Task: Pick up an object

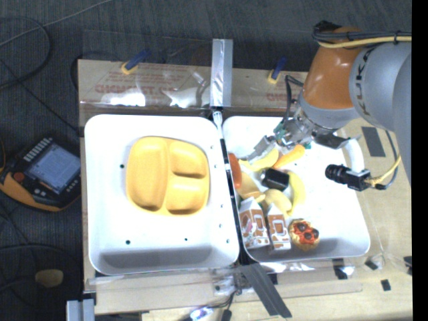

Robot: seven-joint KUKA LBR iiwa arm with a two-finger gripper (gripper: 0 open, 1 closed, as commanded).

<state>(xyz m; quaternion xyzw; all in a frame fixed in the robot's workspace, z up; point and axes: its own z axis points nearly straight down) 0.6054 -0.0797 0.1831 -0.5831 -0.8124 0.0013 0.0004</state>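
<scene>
Where the bench edge lies nearest you, the right-hand shallow white bin (338, 216) holds its front row: two small brown-and-white printed cartons (262, 229) standing side by side and touching. Just to their right is a round pastry topped with red berries (303, 233). Behind these you see pale yellow banana-like pieces (284, 196), and a short black cylinder (275, 178) lies across them. A red-orange item (234, 169) is pressed against the bin's left wall.

Beside it, the left-hand shallow white bin (100, 179) contains one yellow moulded plastic tray with three compartments (167, 174), lying flat near the bin's middle.

Further back in the right bin, a yellow-orange wedge-shaped piece (291, 156) lies just behind the black cylinder. The grey two-finger gripper (265, 147) hangs low over this heap, pointing down and to the left from the orange-banded wrist. Its tip is directly beside the wedge and the pale pieces. You cannot tell from this slant whether the gripper is released or clenched, and nothing is plainly seen lifted in it. The crowded heap stands close on every side of the tip.

At the far rim, you find a strip of silver tape (221, 72) between the bins, crumpled clear plastic sheeting (147, 89) and two blue-and-yellow clamps (137, 60). An orange-edged handheld pendant (43, 172) lies on the floor to the left.
</scene>
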